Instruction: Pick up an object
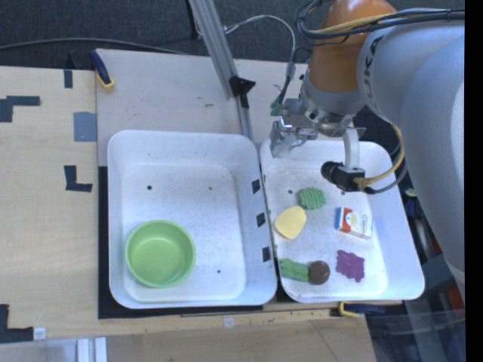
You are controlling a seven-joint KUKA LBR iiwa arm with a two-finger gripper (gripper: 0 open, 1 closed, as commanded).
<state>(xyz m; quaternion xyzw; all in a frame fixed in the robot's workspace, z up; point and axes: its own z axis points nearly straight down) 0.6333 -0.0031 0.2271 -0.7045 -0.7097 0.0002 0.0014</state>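
My pincer hung at the back left corner of the right bin, just over its rim, next to the seam between the two bins. From the slanted view I could not tell how it stood, nor make out anything in its grip. My grey arm came in from the right, the orange band above the wrist sitting over the far edge of that bin.

The things to pick lay in the right bin, all nearer the front than my pincer. A green bumpy piece lay near the middle, and a pale yellow piece sat just in front of it to the left. A small red, white and blue box lay to the right of those. Along the front lay a green block touching a brown ball, with a purple piece just to their right.

In the left bin a green bowl stood upright in the front left corner. Both bins rested on the pale worktop.
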